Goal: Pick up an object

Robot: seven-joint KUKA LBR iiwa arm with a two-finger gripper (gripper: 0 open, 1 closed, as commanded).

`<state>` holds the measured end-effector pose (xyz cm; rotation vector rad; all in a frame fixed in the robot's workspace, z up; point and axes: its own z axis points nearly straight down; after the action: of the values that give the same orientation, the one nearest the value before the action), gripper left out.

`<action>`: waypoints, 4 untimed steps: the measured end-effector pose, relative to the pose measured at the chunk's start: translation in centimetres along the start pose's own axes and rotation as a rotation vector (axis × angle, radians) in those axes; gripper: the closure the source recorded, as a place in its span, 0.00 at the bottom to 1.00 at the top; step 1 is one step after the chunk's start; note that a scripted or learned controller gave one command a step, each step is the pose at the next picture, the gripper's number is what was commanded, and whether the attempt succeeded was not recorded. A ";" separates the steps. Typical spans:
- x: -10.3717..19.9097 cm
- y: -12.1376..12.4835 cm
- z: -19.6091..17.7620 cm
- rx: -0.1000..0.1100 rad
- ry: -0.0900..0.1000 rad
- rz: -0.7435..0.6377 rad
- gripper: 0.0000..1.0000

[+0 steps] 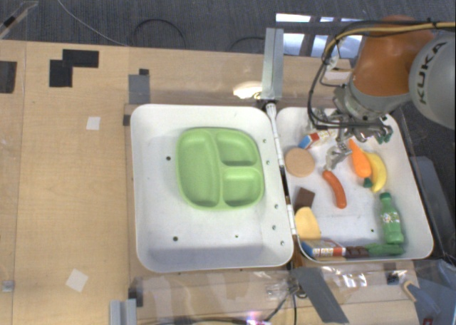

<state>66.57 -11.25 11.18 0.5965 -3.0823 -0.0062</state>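
Observation:
My gripper (342,151) hangs over the upper middle of the right bin (420,234), below the orange wrist band. Its fingers stand open with nothing between them. One grey finger (335,157) points down just above the red sausage (335,188). An orange carrot (361,162) lies right beside the fingers, with a yellow banana (377,172) next to it. A tan disc (300,162) sits to the left of the gripper. A small blue, red and white item (311,140) lies at the upper left, partly under the arm's cables.
Also in the right bin are a brown block (305,196), a yellow piece (308,223), a green bottle (389,222) and a marker (331,250) along the front wall. The left bin (153,245) bears a green divided plate (218,167).

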 end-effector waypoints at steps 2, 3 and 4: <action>11.2 -4.2 0.9 0.029 -0.039 -0.023 0.00; 14.7 -1.3 0.8 0.039 -0.046 -0.088 0.00; 15.3 2.1 0.9 0.041 -0.046 -0.114 0.00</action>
<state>51.58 -14.97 10.33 0.7848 -3.0942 0.0440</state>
